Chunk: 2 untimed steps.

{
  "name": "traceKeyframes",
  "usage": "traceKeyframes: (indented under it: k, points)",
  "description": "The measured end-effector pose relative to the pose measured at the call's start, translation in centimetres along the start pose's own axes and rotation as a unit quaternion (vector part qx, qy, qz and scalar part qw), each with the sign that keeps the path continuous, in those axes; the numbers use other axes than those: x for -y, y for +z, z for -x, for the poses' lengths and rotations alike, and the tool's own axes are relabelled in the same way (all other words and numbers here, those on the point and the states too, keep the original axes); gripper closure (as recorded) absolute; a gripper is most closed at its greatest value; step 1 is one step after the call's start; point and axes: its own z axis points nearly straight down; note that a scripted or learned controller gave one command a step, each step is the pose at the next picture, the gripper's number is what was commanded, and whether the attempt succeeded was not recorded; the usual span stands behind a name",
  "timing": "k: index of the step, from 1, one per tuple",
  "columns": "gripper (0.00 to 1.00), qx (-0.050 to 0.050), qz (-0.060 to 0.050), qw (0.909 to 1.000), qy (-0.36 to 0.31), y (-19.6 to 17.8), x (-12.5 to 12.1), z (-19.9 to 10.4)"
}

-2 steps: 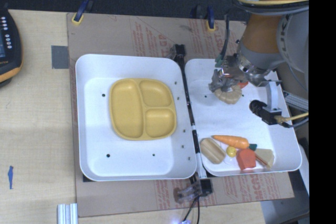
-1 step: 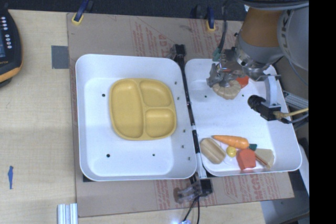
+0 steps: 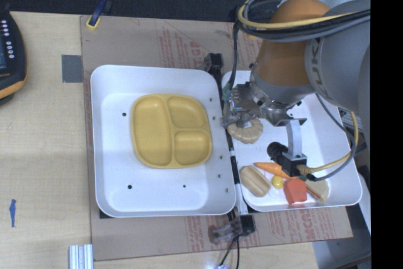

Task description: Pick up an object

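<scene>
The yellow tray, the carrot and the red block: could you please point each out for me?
Yellow tray (image 3: 170,130), camera view, on the divider between its compartments.
Carrot (image 3: 269,168), camera view, on its orange body.
Red block (image 3: 295,191), camera view, on its top face.

faint red print on cardboard (image 3: 189,47), unreadable

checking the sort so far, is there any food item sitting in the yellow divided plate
No, the yellow divided plate in the left bin shows bare compartments, while the carrot and bread roll lie in the right bin.

Robotics lab: arm (image 3: 315,53) over 2 bins (image 3: 104,135).
</scene>
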Motion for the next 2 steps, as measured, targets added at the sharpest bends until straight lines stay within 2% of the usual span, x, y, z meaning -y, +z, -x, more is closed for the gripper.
traceKeyframes:
  k: [1,2]
  points:
    - [1.00,0.001,0.000,1.0000,0.001,1.2,2.4,-4.5]
    - [1.00,0.001,0.002,1.0000,0.003,-2.3,5.8,-5.3]
